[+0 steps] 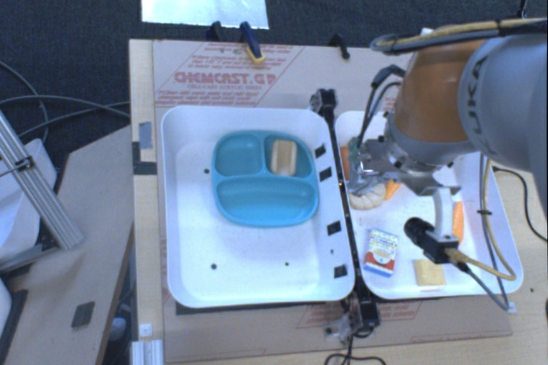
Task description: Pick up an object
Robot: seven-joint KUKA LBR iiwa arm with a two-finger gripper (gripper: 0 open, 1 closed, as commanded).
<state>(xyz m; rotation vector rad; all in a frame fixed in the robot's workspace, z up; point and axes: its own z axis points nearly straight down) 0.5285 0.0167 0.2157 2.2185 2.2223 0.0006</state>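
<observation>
grey arm (479, 98) over right bin (505, 256) — hand (366, 175) beside carrot (392, 189)

The grey arm (505, 98) is reaching in from the right, its orange band (432, 98) sitting just above the wrist. The wrist is pointing steeply downward, and the gripper (366, 176) is hanging low beneath it, with cables looping along its left side and trailing behind.
</observation>
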